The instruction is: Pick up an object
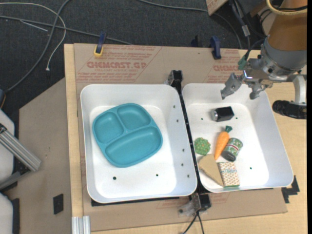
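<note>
My pincer (242, 87) hangs spread, nothing in it, over the right bin's (273, 130) far end. Just below sits the black block (223, 113), small and boxy, lying apart from the carrot (222, 142) and can (232, 148). It looks stiff and light, maybe slick; I'd clamp across its short sides.

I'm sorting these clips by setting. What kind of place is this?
Probably a robotics lab test bench: two white bins clamped to a cardboard-covered board, loose cables on dark carpet, and toy items like a carrot.
</note>
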